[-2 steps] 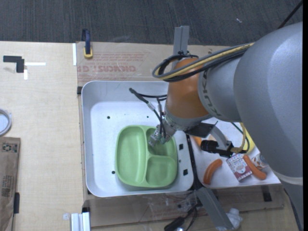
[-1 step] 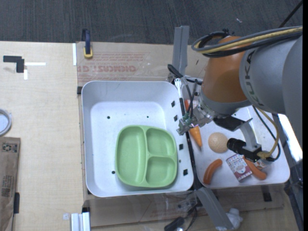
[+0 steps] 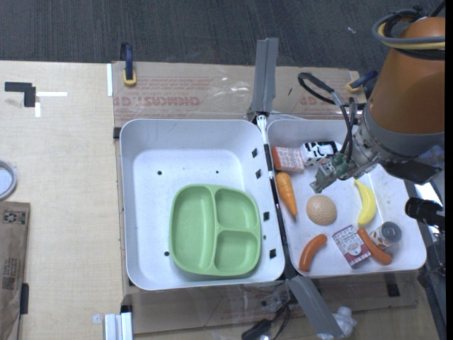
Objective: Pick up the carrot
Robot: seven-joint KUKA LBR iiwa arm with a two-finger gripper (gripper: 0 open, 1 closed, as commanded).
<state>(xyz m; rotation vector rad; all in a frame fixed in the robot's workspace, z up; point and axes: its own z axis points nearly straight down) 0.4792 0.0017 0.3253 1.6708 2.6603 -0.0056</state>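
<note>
The carrot lies in the right bin, against its left wall, pointed end toward the table's near edge. Just above it sits a red packet; to its right a tan egg-shaped ball, and below that an orange sausage-shaped piece. A banana and a small carton lie further right. The tool hangs over the bin's middle, apart from the carrot; its opening cannot be made out. The left bin holds a green divided plate.
</note>
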